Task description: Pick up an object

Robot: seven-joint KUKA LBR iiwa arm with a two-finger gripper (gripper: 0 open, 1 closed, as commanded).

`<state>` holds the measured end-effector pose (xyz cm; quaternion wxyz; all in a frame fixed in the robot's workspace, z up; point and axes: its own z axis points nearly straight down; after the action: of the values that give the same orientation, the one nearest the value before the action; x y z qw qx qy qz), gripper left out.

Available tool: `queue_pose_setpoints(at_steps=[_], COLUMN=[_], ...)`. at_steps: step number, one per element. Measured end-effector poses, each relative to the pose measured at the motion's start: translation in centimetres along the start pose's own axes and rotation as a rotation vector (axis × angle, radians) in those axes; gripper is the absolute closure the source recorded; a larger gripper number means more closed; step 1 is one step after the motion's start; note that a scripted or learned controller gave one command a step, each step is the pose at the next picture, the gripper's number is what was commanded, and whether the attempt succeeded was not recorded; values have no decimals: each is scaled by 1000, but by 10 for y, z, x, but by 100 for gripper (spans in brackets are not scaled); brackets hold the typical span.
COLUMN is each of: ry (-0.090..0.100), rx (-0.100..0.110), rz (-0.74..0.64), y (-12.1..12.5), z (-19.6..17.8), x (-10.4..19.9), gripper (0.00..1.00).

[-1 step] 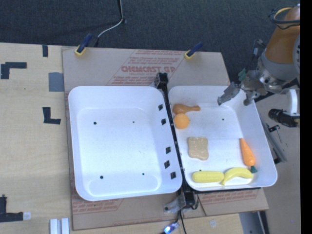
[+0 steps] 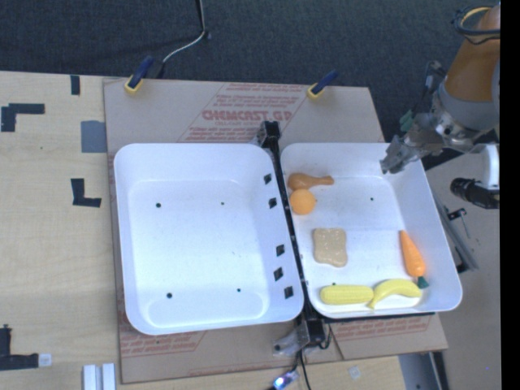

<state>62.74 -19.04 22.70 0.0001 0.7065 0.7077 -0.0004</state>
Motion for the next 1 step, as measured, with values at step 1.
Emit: queue_pose_setpoints(at_steps=[1], ry=[3], rx=[-7], rz=[-8], y=[-30], z=[-70], x=[85], gripper=[100])
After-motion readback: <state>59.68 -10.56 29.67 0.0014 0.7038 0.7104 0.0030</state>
